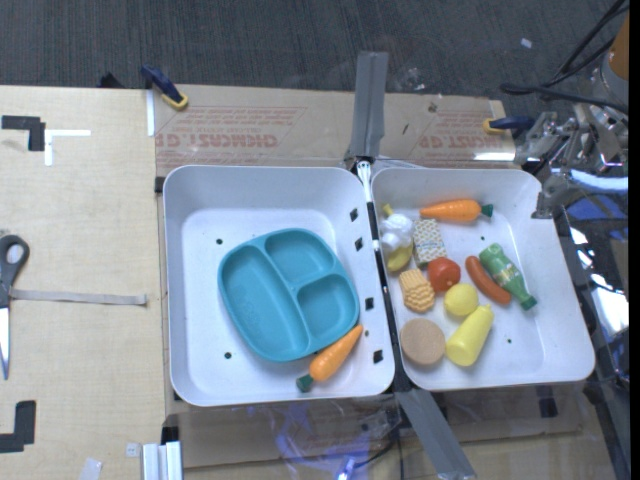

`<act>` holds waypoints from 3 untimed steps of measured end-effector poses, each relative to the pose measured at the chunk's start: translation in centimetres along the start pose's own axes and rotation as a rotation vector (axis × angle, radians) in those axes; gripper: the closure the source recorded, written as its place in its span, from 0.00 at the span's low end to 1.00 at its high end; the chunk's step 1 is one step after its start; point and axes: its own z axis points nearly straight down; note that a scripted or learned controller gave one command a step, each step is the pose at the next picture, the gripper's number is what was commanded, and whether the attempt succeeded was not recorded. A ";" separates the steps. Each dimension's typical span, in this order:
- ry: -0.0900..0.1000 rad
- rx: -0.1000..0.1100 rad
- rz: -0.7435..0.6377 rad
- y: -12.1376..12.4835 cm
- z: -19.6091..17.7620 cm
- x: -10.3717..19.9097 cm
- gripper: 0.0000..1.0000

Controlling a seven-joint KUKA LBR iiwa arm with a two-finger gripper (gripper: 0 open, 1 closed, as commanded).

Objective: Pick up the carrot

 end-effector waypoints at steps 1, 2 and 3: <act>0.000 0.001 0.098 2.3 -1.0 8.2 0.00; 0.000 0.001 0.452 2.9 5.4 0.8 0.00; 0.001 0.002 0.735 1.9 17.3 -0.1 0.00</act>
